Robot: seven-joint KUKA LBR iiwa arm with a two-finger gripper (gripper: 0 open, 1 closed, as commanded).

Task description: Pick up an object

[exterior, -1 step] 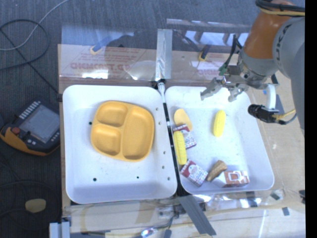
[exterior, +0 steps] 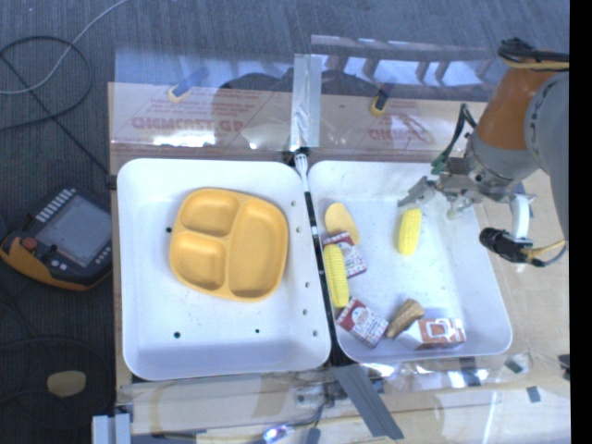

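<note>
My gripper (exterior: 440,198) hangs over the back right part of the right bin (exterior: 481,285), its fingers spread open with nothing between them. A short yellow corn cob (exterior: 409,230) lies just below and left of it, apart from the fingers. Along the right bin's left wall lie a longer corn cob (exterior: 336,274) and a yellow rounded piece (exterior: 340,218). A small red and white packet (exterior: 352,260) rests beside them. Near the front are a second packet (exterior: 362,323), a brown piece (exterior: 404,317) and a third packet (exterior: 441,331).
The left bin (exterior: 148,340) holds a yellow divided plate (exterior: 229,243). A handheld pendant (exterior: 65,239) lies on the floor at the left. A clear panel (exterior: 222,123) stands behind the bins, and the arm's orange band (exterior: 509,109) is at the upper right.
</note>
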